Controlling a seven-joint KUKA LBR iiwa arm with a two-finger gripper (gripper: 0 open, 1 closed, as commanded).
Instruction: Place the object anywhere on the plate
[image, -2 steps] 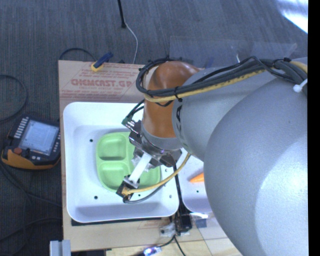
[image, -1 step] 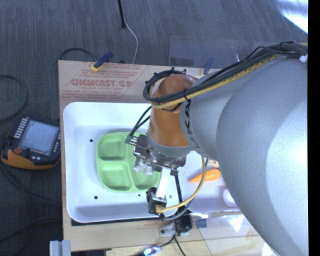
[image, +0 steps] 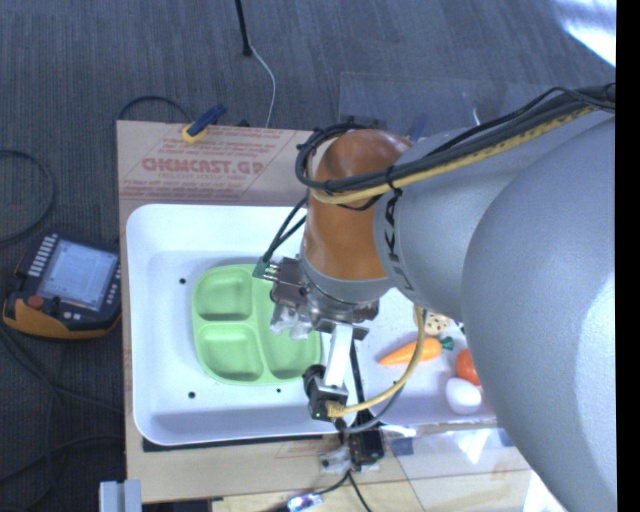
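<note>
- You would have seen the grey arm with its orange band (image: 345, 215) reaching in from the right and covering most of the right-hand shallow white bin (image: 430, 385).
- The two-finger gripper (image: 298, 322) hung over the right edge of the light green plastic plate with three compartments (image: 232, 322), just above its right-hand section.
- From your view you could not tell whether the gripper was open or closed, nor whether it had hold of anything; its tip was a blur of metal and cable against the green.
- The plate lay flat in the middle of the left-hand shallow white bin (image: 160, 240), with its two left compartments bare.
- The loose items lay in the right bin, apart from the plate: a small orange toy carrot with a green tip (image: 410, 351), a red-orange rounded piece (image: 467, 366) beside it, a white egg-shaped piece (image: 462, 396) just below that, and a pale speckled round piece (image: 436, 323) above the carrot.
- You could not tell which of these was the one to be moved.
- A brown cardboard sheet with red lettering (image: 200, 165) lay behind the left bin, with a blue clip (image: 203, 122) on its far edge.
- A handheld control pendant with a grey screen and orange body (image: 65, 285) sat on the dark floor to the left.
</note>
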